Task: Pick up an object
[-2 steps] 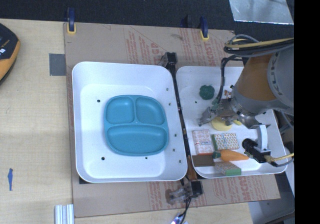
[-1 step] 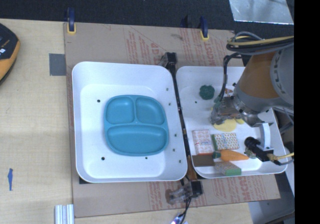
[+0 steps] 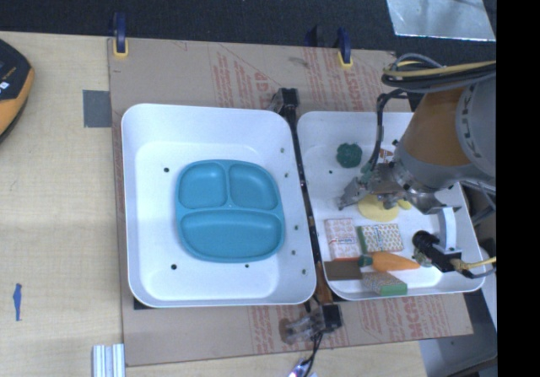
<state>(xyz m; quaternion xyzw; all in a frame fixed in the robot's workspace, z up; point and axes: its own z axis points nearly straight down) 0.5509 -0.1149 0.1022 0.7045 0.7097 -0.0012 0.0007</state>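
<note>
Jaws point(image 3: 358, 192) seemingly parted, holding nothing, yellow object point(image 3: 377, 209) just beside them

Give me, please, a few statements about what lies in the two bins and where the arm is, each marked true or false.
1. A blue divided plate lies in the left bin. True.
2. The hand hangs over the left bin. False: it is over the right bin, near a yellow object.
3. A dark green object lies in the far part of the right bin. True.
4. The orange carrot-shaped toy lies on the blue divided plate. False: it lies near the front of the right bin.
5. The right bin holds just one object. False: it holds several, among them a small patterned box.
</note>
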